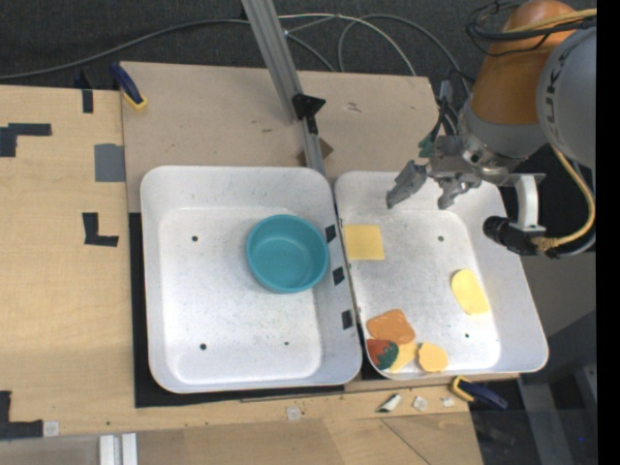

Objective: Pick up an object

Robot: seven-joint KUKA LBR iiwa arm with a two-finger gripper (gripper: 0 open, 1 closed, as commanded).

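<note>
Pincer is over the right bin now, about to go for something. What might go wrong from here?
The open pincer hangs above the right white bin with nothing between its fingers.

1. The flat yellow square piece lies low on the floor beside the bin's left wall; the fingers may slide over it.
2. The orange and multicoloured pieces sit clustered in the near corner, so a grasp there may catch several or none.

A: What colours are showing in the bins?
B: Both bins (174, 356) are showing white, finely speckled dark. The bowl (287, 252) is looking teal.
A: And the small pieces?
B: The square slice (365, 242) and the oval piece (470, 292) are showing pale yellow, one lump (390, 325) orange, the round piece (432, 357) yellow-orange.
</note>
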